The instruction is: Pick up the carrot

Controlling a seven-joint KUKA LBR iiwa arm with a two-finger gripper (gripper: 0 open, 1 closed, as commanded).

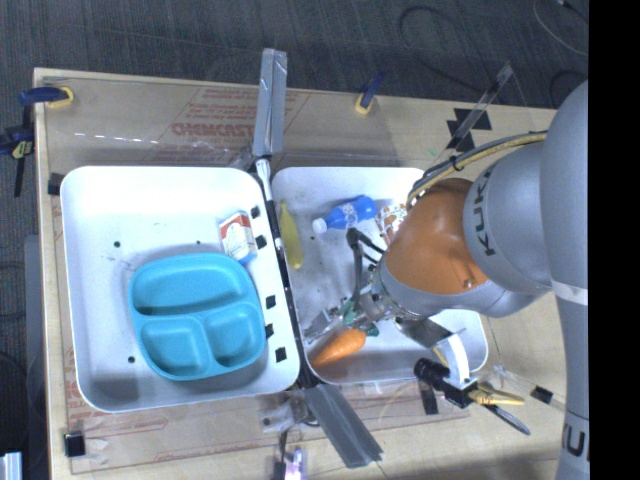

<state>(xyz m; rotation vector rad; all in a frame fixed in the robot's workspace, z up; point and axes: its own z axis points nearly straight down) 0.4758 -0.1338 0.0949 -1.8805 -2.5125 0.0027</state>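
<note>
Presently we are finding the carrot (338,346) lying at the near edge of the right bin (300,193), close to the divider, its thicker end pointing toward the gripper (358,311). We cannot tell how the fingers are set, since the wrist is hiding them. We are judging a slip likely: the tapered carrot may roll against the bin wall, and a yellow item (290,236) and blue bottle (350,213) are crowding nearby.

The arm (440,248) crowds the right bin (300,193); the blue tray (195,313) blocks the left.
</note>
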